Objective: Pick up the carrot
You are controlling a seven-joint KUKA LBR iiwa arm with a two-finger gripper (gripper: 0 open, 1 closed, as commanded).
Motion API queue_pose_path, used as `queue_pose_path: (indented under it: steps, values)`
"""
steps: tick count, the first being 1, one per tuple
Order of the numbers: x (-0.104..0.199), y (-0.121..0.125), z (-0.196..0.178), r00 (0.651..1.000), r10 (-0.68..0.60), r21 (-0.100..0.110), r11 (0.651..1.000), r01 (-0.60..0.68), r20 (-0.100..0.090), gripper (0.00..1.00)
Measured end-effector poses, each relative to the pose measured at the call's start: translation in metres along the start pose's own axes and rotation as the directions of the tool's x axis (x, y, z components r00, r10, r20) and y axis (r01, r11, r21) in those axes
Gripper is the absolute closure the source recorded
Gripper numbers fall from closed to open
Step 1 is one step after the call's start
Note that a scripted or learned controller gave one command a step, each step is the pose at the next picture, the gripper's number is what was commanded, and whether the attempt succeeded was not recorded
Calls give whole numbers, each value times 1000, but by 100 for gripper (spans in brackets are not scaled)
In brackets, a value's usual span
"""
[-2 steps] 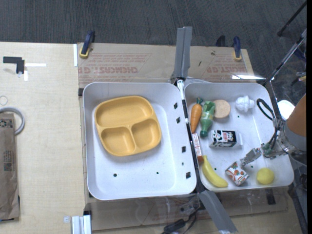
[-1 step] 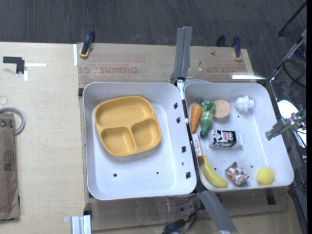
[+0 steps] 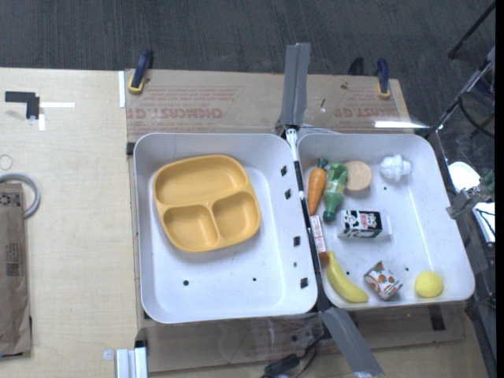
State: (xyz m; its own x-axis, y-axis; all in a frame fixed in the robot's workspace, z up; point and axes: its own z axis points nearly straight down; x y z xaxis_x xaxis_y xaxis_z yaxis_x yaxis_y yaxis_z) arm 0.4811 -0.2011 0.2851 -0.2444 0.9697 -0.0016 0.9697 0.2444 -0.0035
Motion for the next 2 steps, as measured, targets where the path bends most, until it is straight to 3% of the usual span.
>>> queue_pose_path:
  steps: [1, 2]
  values:
    - [-24, 10, 138, 988, -153, -1, 988, 153, -4, 100]
    - [-39, 73, 188, 995, 101, -1, 995, -101, -2, 100]
